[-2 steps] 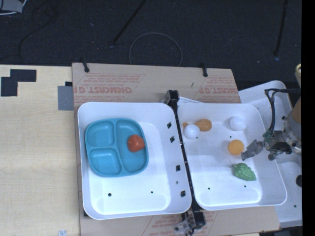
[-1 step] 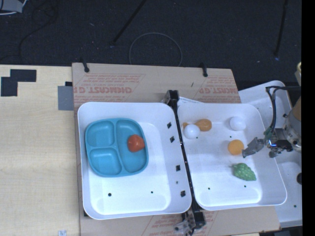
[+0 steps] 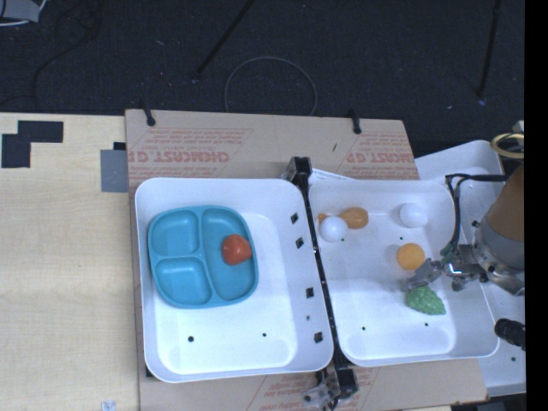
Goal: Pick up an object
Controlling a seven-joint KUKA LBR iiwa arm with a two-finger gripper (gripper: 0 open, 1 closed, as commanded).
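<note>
Five loose pieces in right bin [image 3: 377, 345]; gripper [image 3: 441, 271] low among them, just above green leafy piece [image 3: 425, 300], beside orange ball [image 3: 411, 256]. Finger state unclear. Approach step, seemingly; next, centring and closing.

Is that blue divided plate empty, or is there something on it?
Not empty: the blue divided plate holds one red ball in its right compartment.
</note>
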